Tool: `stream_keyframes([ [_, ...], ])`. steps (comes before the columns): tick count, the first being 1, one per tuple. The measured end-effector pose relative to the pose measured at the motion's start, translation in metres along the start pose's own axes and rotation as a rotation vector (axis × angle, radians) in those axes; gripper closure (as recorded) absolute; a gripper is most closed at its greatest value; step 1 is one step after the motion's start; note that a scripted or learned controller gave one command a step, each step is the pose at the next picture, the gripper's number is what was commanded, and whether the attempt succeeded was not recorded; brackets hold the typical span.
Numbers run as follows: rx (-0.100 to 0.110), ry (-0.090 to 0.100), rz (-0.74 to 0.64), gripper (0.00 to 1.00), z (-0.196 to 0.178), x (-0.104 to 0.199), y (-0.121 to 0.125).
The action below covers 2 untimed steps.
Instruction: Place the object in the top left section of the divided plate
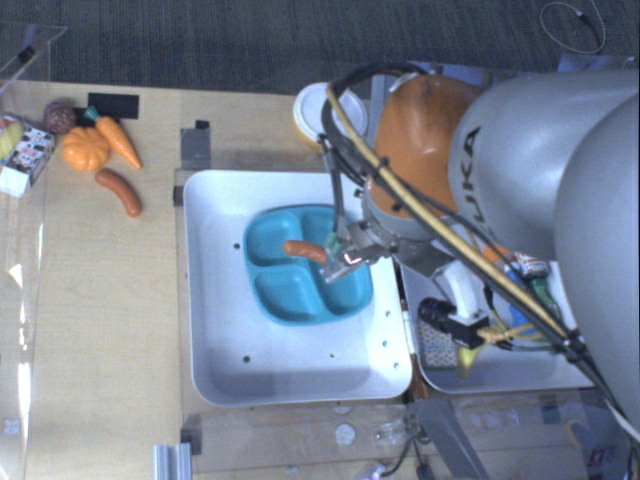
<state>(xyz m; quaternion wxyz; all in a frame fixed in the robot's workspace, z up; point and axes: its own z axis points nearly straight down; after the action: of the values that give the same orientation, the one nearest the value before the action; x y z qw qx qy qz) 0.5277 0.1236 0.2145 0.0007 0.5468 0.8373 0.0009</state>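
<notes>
Arm (540, 168) sits closest to the lens and bulks over the whole right side, with the orange band (425, 133) at its upper left. Gripper (340, 258) hangs low over the right part of the plate (290, 298), pointing down into the left bin (230, 348). Grip state: can't tell whether it's released or clenched, since the tip is blurred and partly masked by the wrist.

Sausage (303, 251) lies on the plate with its long axis roughly left-right. It's in the upper part, at or just above the ridge between the top left section and the lower one; which side exactly isn't resolvable. Its right end is just beside the gripper tip, and I can't tell if they touch.

Plate is blue with three sections and lies flat in the upper middle of the left bin. The bin floor around it is white with a few small dark dots. Right bin (500, 383) is mostly under the arm; its lower rim shows.

Bench (90, 298), left of the bins:
- Pumpkin (85, 148), with a carrot (122, 140) touching its right side.
- Second sausage (120, 193) just below those two, not touching them.
- Dark round item (58, 118) just above and left of the pumpkin.
- Black block (113, 103) above the carrot.
- Patterned box (25, 153) at the far left edge.

Yellow-rimmed bowl (312, 113) sits behind the left bin's top right corner, partly hidden by the arm.
</notes>
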Motion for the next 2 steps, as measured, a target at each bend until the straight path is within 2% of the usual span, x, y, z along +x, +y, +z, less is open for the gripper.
stream_keyframes([
  [1,0.001,0.001,-0.044,1.00,-0.0032,0.0418,-0.0043],
  [2,0.001,0.001,-0.043,0.00,-0.0032,0.0416,-0.0043],
])
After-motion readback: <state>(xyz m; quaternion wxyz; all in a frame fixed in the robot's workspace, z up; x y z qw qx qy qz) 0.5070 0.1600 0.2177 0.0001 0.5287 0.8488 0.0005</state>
